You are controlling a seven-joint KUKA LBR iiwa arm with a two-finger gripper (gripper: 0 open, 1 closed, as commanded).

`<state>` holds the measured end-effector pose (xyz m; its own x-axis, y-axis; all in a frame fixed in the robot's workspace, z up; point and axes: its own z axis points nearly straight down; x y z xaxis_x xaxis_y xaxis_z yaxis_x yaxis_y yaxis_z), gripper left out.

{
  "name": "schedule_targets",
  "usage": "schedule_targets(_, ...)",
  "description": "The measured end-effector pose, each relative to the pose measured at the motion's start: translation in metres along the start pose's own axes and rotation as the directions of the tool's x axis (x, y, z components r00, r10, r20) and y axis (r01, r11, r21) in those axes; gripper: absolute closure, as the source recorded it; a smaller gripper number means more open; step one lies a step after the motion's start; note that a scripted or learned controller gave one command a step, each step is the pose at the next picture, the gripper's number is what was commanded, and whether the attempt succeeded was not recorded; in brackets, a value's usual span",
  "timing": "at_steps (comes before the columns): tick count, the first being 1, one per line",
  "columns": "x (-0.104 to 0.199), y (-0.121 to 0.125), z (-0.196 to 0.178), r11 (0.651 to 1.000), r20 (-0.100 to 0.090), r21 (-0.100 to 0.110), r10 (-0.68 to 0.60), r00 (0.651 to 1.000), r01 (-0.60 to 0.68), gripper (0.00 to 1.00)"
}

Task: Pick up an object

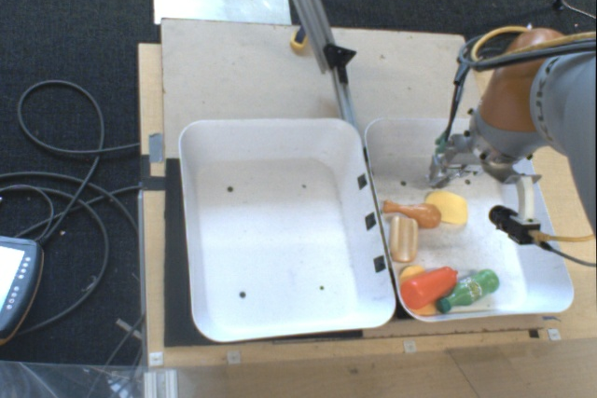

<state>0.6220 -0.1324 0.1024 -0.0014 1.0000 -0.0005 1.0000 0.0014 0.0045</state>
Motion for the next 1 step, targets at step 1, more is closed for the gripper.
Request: schedule_targets(1,0.0066,0.0013,-0.0626,1.000,0.001,-0.003,-0.004,1.000,0.004,1.00)
